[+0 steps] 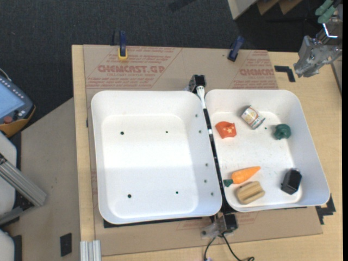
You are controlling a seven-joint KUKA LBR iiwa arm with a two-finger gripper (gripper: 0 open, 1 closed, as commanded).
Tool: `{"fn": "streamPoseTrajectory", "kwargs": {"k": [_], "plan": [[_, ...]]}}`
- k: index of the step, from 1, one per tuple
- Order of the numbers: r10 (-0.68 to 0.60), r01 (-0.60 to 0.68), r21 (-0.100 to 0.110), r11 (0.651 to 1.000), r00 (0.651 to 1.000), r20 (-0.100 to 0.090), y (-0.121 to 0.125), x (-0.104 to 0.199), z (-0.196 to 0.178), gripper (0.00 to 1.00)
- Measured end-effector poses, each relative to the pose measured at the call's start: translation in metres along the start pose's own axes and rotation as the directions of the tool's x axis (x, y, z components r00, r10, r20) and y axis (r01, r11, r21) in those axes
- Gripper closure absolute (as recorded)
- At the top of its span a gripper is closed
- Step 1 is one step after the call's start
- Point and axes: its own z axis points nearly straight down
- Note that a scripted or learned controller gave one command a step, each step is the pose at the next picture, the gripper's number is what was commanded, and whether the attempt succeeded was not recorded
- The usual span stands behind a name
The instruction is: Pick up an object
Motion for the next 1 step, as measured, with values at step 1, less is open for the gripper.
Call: {"fn": "streamPoseTrajectory", "kwargs": {"k": [1], "plan": [[0.001, -0.001, 0.026, 1.000, 1.000, 0.000, 0.0031, 0.0367, 0.1501, 1.00]]}}
